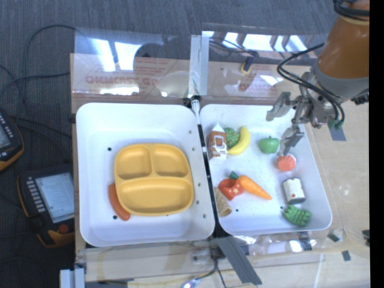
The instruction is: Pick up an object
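My gripper (285,125) hangs over the back right of the right bin (318,218), open, with nothing between its fingers. One finger (292,140) points down just above a small red tomato (286,162); the other finger (276,108) is nearer the bin's back wall. A green apple (269,143) lies just left of the lower finger. Further left are a yellow banana (242,140) and a small carton (216,143). An orange carrot (254,188) and a red pepper (230,188) lie mid-bin. A white can (293,190) and a green knobbly piece (297,215) sit at the front right.
The left bin (96,125) holds a yellow divided plate (154,179) with an orange sausage (118,203) along its left side. A brown piece (223,206) lies by the divider in the right bin. Clear panels stand behind both bins.
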Tool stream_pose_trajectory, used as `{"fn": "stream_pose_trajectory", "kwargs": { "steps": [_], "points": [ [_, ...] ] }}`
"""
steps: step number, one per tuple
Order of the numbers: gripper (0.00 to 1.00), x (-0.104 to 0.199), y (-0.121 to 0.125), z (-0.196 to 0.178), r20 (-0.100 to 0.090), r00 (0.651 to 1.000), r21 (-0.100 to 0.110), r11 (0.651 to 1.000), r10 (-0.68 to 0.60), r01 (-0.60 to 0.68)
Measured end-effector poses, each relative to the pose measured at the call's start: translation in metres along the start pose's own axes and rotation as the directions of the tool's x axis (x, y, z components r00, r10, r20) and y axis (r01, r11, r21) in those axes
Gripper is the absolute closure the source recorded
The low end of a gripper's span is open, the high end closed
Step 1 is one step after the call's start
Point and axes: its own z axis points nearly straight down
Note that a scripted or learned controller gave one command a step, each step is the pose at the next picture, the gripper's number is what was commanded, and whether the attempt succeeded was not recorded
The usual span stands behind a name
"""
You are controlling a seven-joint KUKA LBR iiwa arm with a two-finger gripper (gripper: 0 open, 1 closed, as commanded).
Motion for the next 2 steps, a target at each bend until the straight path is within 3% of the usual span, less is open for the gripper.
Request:
{"fn": "stream_pose_trajectory", "kwargs": {
  "steps": [1, 2],
  "points": [
    [0.0, 0.003, 0.022, 0.152, 0.005, 0.992, 0.004, 0.992, -0.123, 0.123],
    [0.0, -0.059, 0.042, 0.155, -0.001, 0.97, 0.001, 0.97, -0.242, 0.242]
  ]
}}
